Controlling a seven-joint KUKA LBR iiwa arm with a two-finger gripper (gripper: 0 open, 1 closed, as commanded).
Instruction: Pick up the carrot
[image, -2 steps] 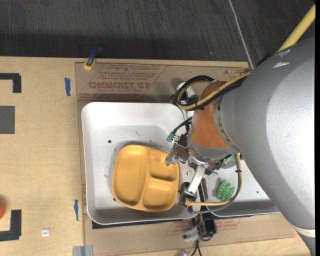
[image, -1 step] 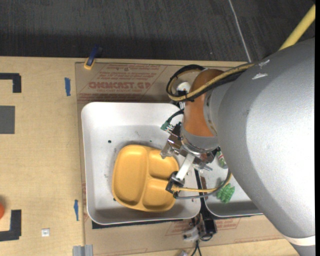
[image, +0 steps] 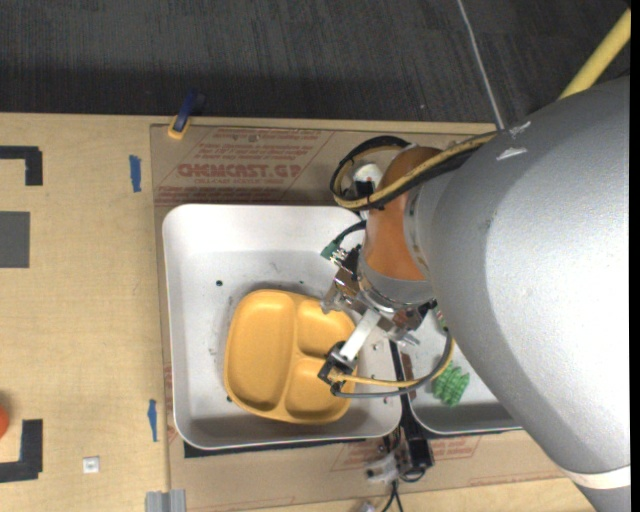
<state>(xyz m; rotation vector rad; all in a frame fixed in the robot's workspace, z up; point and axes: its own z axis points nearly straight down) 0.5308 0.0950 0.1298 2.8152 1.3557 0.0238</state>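
Hovering at three o'clock of the yellow plate (image: 265, 350) in the left bin (image: 200, 260), gripper (image: 345, 300) state impossible to tell, seeking a carrot perhaps hidden beneath the arm (image: 540, 250), likely light, stiff and slick, best pinched across its thick middle.

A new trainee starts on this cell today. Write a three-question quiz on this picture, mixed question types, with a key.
1. True or false: the yellow divided plate lies in the right bin.
2. Multiple choice: what colour is the small thing in the right bin? A red, B green, C blue.
3. Fill in: the arm reaches in from the view's ___ side.

Key
1. False: it lies in the left bin.
2. B.
3. Right.
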